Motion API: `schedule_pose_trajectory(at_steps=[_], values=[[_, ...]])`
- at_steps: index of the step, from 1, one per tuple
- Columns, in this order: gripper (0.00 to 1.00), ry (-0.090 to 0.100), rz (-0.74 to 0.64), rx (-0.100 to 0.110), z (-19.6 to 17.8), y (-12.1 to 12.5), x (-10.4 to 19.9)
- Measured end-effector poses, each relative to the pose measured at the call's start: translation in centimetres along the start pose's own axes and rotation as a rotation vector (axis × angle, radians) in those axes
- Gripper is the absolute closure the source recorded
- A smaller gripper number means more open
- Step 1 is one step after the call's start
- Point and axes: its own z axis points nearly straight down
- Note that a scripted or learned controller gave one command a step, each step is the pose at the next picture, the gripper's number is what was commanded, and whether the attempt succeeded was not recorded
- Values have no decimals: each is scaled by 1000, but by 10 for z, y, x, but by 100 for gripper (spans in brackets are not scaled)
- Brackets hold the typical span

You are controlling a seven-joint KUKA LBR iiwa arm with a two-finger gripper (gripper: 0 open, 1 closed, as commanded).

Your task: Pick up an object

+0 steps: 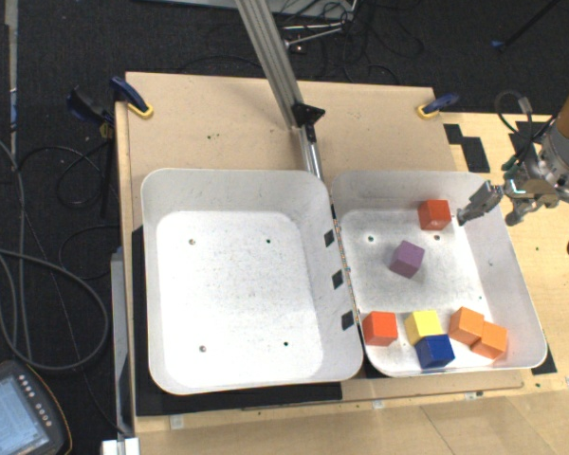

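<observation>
In the camera view, two shallow white plastic bins sat side by side on the wooden bench (pixel 379 121). The left bin (pixel 171 282) showed only its speckled floor. The right bin (pixel 512 282) held seven small blocks: an orange-red cube (pixel 434 214) near the far right wall, a purple cube (pixel 407 258) near the middle, and along the near edge another orange-red cube (pixel 380 327), a yellow cube (pixel 422 324), a blue cube (pixel 435 351) touching it, and two orange blocks (pixel 479 331) pressed together. The tool (pixel 498 204) hovered over the right bin's far right rim, fingers spread and pinching nothing, near the first orange-red cube.
</observation>
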Motion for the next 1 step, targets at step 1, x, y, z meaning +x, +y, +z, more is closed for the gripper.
schedule_pose_trajectory(at_steps=[1], values=[[0, -2, -2, -4, -3, 1, 0]])
